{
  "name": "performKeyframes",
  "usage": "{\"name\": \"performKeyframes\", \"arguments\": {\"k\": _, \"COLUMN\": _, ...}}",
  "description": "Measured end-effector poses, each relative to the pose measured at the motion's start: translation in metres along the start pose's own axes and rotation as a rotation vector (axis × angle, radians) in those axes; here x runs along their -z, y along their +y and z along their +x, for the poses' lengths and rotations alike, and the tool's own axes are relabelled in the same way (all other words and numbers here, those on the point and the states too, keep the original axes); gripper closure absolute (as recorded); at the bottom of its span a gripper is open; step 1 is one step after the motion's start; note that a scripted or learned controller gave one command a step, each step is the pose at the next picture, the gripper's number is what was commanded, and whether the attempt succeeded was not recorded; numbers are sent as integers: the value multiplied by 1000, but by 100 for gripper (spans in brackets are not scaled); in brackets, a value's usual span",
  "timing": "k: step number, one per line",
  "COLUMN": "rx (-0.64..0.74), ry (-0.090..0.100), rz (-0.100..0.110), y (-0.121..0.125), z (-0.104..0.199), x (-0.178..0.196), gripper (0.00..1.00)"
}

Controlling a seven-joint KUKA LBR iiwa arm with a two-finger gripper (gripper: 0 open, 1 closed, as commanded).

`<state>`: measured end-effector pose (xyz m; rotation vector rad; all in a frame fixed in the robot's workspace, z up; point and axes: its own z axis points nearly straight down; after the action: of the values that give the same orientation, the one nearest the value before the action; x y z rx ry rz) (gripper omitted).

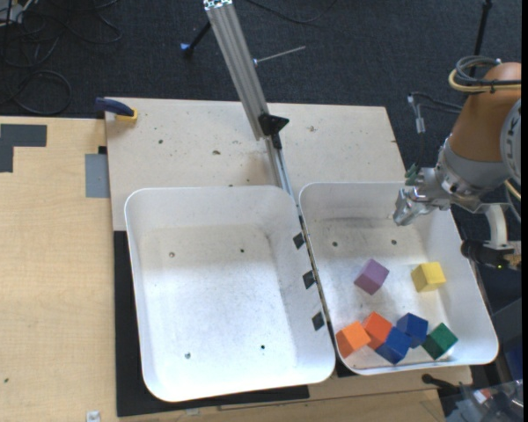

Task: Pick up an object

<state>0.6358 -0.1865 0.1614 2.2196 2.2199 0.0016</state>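
Blocks lie loose in the right bin [475, 288], all of them nearer the camera than the pincer [405, 214] and well apart from it. Nearest of all, along the bin's front wall, a cluster sits packed together: an orange block [353, 337] at the left end, a red-orange block [377, 327] touching it, two blue blocks, one low [392, 347] and one just behind it [412, 325], and a green block [440, 340] at the right end. This group lies far below the pincer and slightly to its left in the view. Farther back, a purple block [371, 276] rests alone on the bin floor, closer to the pincer but still below and left of it, and a yellow block [429, 276] sits at about the same depth, almost straight below the pincer and a little right. The pincer itself hangs over the far part of the right bin, near its back wall, with nothing seen between its tips; how wide it stands cannot be told from this angle. The arm [480, 143] reaches in from the right behind it. To the pincer's left lies the left bin [141, 236], and beyond and left of it a slanted metal rail [242, 64] rises from the bench [334, 139].
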Motion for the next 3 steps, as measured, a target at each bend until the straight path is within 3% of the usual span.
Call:
{"name": "performKeyframes", "arguments": {"k": 1, "rx": -2, "ry": -1, "rz": -2, "y": -5, "z": -6, "x": 59, "gripper": 100}}
{"name": "performKeyframes", "arguments": {"k": 2, "rx": 1, "ry": 1, "rz": 1, "y": -5, "z": -7, "x": 76, "gripper": 100}}
{"name": "performKeyframes", "arguments": {"k": 3, "rx": 4, "ry": 4, "rz": 5, "y": -20, "z": 45, "x": 85, "gripper": 100}}
